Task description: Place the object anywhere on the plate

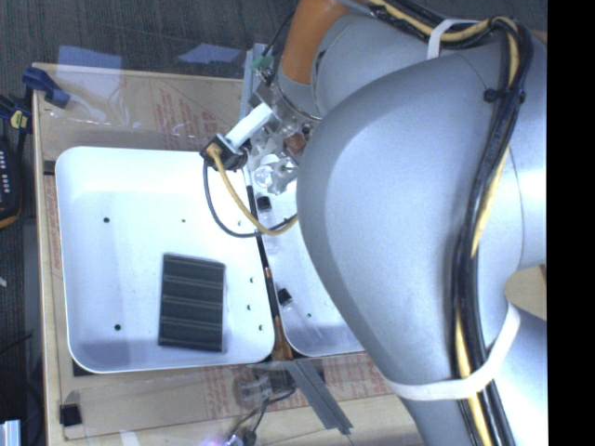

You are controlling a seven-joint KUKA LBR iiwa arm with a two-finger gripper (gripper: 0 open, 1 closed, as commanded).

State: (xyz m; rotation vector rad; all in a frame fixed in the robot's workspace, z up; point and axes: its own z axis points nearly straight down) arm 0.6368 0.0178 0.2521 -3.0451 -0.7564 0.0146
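the arm [428,203] took up most of the right side, its grey body lying across the right bin [311,328] so that just the near-left corner of that bin was exposed. this follows from the reach: it came in from the right and bent over the bench [139,110] toward the far edges of the bins.

in the left bin [84,249], a dark ribbed slab [192,302] lay flat by the near edge, toward the near-right corner, long side running near to far. judged to be the plate, since it was the one flat thing there. nothing rested on it.

farther back, the wrist with its orange band [307,35] hung over the far end of the divide between the bins. gripper [270,170] sat there amid cables and bracket; could not tell its state, nor any object in it. the object itself could not be picked out.
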